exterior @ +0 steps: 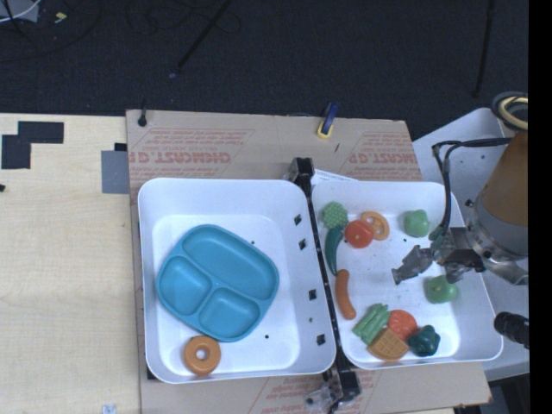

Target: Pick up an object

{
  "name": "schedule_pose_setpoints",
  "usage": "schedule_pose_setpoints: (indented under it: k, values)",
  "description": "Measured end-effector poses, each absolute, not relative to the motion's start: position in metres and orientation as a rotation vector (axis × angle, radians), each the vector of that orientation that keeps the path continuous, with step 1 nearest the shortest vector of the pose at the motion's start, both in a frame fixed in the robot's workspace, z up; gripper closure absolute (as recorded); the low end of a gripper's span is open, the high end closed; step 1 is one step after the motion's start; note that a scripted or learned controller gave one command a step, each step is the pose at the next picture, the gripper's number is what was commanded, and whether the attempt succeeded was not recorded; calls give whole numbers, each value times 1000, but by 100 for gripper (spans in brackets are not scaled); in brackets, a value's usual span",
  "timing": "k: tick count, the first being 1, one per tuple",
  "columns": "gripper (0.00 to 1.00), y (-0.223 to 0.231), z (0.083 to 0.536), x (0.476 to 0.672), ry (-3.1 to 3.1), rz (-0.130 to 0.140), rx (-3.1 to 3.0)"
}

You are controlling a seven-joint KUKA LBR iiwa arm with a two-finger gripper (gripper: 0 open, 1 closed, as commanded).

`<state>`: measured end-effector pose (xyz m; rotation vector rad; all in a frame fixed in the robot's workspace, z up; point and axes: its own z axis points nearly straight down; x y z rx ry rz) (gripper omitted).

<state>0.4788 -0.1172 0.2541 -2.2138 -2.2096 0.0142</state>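
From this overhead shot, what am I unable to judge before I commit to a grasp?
- Gripper: small and dark in the camera view, so its state is unreadable.
- Green piece: the arm overlaps its upper edge, so contact is unclear.
- Dark teal toy and waffle piece: crowded together, too small to separate.
- Arm: cut off at the right.

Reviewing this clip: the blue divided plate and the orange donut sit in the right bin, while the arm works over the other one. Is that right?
Not quite. In the camera view the blue divided plate and the orange donut lie in the left bin. The gripper is over the right bin, among the toy foods.
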Motion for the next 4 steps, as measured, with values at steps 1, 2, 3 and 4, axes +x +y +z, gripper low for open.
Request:
schedule_pose_setpoints:
  k: [1, 2, 3, 4]
  values:
    - [0, -117, 260, 481, -2218, 3, -2218]
    - [0, -109, 213, 482, -2217, 7, -2215]
    - [0, -116, 166, 479, -2215, 7, -2216]
    - [0, -117, 104, 484, -2217, 5, -2216]
